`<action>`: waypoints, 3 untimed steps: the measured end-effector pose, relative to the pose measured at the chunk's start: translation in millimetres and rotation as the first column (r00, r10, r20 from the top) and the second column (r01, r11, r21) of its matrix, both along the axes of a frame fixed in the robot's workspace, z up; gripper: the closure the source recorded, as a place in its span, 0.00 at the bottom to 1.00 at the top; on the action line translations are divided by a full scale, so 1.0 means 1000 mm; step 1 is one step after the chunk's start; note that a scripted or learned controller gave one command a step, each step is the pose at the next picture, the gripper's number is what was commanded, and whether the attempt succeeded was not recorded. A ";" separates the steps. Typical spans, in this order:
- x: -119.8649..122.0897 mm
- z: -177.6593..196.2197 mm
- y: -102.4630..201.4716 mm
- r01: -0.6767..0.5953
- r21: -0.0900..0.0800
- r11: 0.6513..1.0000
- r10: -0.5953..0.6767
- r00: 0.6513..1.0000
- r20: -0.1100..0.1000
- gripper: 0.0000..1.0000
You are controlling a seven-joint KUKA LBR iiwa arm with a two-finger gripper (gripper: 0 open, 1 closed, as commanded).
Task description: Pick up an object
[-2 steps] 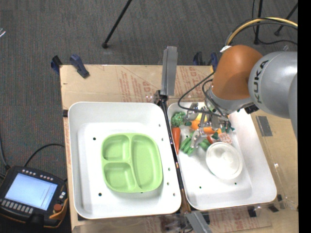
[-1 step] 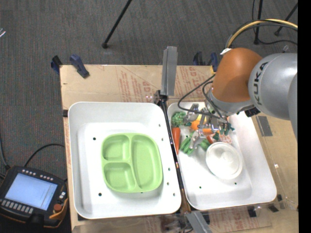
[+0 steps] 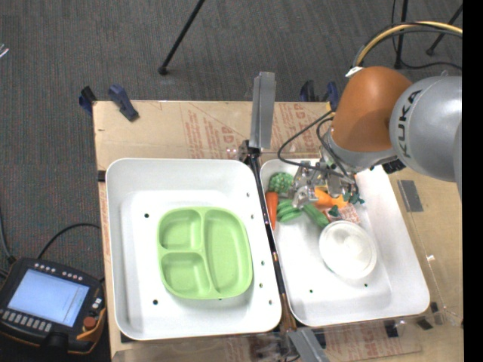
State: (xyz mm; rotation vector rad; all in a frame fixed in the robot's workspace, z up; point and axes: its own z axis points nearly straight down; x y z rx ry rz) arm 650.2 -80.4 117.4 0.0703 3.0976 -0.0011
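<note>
Toy food lies heaped at the back of the right bin: a broccoli, a carrot against the left wall, green pods and an orange piece. The gripper is low over this heap; whether it is apart or closed cannot be told. A white bowl sits just in front. The arm reads "KUKA". The left bin holds a green plate.

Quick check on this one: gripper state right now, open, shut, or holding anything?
Gripper: cannot be told; it sits low among the toy vegetables at the back of the right bin, with no item clearly in its grasp.
</note>
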 end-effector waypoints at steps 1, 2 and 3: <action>-0.007 0.147 0.018 -0.029 0.000 1.000 0.029 0.999 -0.023 1.00; -0.006 0.158 0.043 -0.100 0.003 0.995 0.100 0.994 -0.038 1.00; -0.004 0.168 0.044 -0.099 0.003 0.995 0.099 0.994 -0.034 1.00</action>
